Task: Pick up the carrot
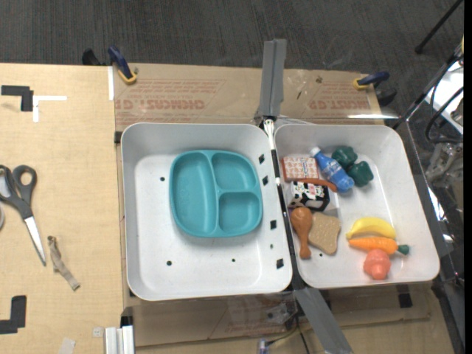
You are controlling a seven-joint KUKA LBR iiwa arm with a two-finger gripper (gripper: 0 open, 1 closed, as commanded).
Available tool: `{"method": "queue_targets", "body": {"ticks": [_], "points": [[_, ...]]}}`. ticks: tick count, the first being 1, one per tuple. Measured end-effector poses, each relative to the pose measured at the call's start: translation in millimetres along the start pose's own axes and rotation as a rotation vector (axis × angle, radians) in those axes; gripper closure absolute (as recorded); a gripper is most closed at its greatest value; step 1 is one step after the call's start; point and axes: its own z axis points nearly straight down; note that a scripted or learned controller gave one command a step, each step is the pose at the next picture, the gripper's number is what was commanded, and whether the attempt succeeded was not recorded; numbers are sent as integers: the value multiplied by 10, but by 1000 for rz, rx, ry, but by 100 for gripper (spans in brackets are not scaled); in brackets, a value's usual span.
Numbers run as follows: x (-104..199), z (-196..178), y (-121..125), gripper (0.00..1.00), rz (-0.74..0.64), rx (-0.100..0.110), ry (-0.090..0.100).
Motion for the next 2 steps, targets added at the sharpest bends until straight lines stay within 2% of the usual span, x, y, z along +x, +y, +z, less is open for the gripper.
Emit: {"method": "queue_targets", "body": {"ticks": [1,2], "points": [[-759,-18,-781,100,-265,2,-3],[-797,47,-882,100,-357,2,-3]]}}
